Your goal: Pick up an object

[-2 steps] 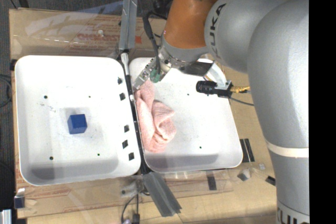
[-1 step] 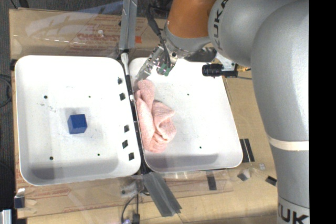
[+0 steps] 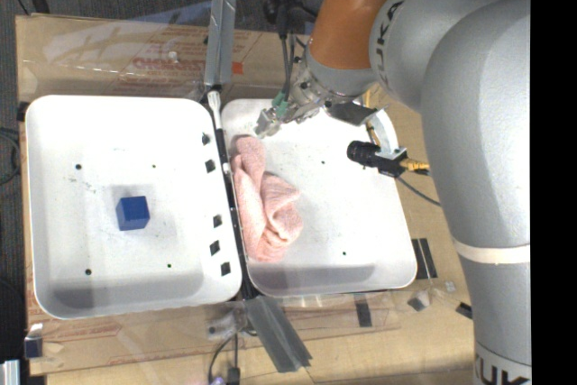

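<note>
Tool [image 3: 269, 119] is seen just above the crumpled pink cloth [image 3: 264, 200] in the right white bin [image 3: 379, 230]; its state cannot be told.

bright, even overhead light glares off the white bins [image 3: 54, 117]; shadows soft, focus slightly soft.

brown bench [image 3: 108, 50] is carrying two shallow white bins sitting side by side, touching along a shared middle edge. left bin [image 3: 54, 117] and right bin [image 3: 383, 234] are lying flat on it. a grey bar [image 3: 219, 36] is lying on the bench behind the bins, lined up with their seam. another grey piece [image 3: 279, 336] is sticking out at the front under that seam. clear plastic sheeting is covering the bench's far side.
</note>
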{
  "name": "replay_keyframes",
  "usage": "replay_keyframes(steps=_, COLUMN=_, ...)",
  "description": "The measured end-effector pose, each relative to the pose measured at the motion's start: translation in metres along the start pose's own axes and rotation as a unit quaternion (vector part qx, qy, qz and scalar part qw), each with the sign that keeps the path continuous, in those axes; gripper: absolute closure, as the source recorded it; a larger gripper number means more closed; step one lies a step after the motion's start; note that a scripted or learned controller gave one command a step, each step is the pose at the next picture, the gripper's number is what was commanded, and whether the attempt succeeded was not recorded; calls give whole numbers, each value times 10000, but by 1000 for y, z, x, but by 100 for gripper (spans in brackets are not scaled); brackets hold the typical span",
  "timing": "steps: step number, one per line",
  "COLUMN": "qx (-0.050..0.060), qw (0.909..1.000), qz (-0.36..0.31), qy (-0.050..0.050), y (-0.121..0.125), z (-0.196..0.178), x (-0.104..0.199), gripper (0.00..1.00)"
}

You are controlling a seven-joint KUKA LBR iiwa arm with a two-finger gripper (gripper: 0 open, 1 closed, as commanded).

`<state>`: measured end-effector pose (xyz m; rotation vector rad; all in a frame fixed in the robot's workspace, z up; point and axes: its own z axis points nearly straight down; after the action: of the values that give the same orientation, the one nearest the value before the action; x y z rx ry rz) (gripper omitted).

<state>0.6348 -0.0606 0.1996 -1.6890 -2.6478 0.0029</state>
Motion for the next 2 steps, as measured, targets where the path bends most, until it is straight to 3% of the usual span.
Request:
replay_keyframes(steps=1, qx=-14, qw=9803, qz=-1977, qy=-13, y=-2, z=-3, x=-23, gripper=100)
replay_keyframes(steps=2, qx=0, qw=9968, qz=-805, qy=5, y=9, z=7, x=2, gripper=100)
